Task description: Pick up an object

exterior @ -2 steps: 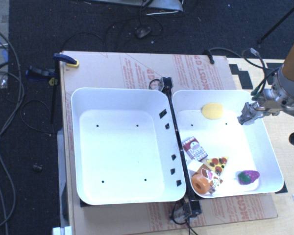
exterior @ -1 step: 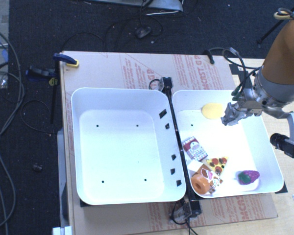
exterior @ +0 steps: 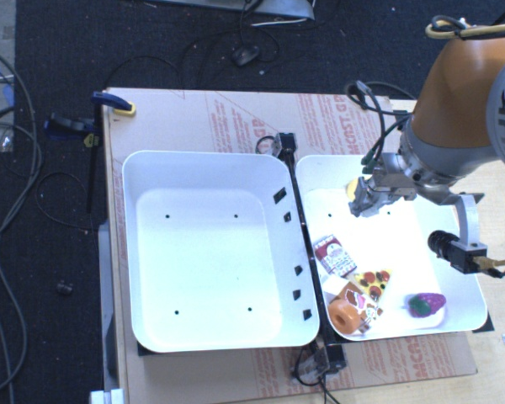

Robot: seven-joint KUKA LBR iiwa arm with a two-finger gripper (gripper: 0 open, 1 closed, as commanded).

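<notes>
My gripper (exterior: 367,204) hangs over the back left part of the right bin (exterior: 404,244), below the grey wrist and orange band. A small yellow object (exterior: 353,188) shows right at its upper left edge; whether it is gripped or only lies beside it is unclear. In the front of the same bin lie a red and white carton (exterior: 334,255), a colourful packet (exterior: 374,279), an orange ring-shaped item (exterior: 347,316) and a purple and green object (exterior: 426,304).
The left bin (exterior: 204,165) sits beside the right one, parted by a black divider with clips (exterior: 298,225). A black fitting on a bracket (exterior: 454,249) sticks out of the arm over the right bin's right side. Cardboard covers the bench around both bins.
</notes>
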